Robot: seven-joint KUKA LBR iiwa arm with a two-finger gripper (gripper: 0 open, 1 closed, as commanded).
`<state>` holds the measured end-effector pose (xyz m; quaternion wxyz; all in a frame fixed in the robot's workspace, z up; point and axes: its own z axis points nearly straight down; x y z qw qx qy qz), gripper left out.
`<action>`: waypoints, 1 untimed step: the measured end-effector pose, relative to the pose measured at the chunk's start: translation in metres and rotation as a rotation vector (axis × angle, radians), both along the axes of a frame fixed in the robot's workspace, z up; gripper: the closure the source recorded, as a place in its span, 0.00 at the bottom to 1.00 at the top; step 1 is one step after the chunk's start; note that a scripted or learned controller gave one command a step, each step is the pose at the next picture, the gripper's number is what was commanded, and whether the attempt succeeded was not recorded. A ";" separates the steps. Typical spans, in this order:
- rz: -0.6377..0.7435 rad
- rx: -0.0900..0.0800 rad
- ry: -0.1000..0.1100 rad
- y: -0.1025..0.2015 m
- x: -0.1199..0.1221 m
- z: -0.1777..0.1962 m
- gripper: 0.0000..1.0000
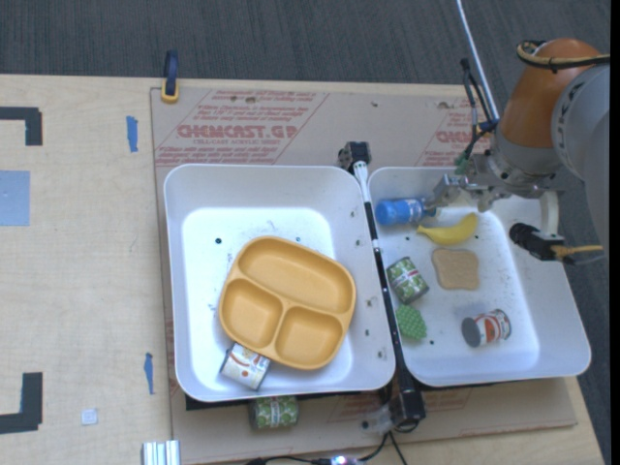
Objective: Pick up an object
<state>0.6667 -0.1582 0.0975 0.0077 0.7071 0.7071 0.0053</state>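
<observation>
Objects lie in 2 white bins on the tabletop [77, 289]. Nearest, a green can [274, 413] sits outside the left bin [184, 260], which holds a small can [244, 366] touching a yellow 3-compartment tray [287, 301]. The right bin [557, 342] holds a red-labelled can [485, 327], a green piece [411, 323], a green can [407, 280], toast [456, 268], a banana [450, 230] and a blue bottle [397, 211]. Farthest, the tool [455, 190] hangs by the bottle, seemingly gripping nothing; its opening I cannot tell.
</observation>
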 end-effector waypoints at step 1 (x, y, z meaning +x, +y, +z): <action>0.000 0.003 0.017 0.035 -0.056 -0.011 0.00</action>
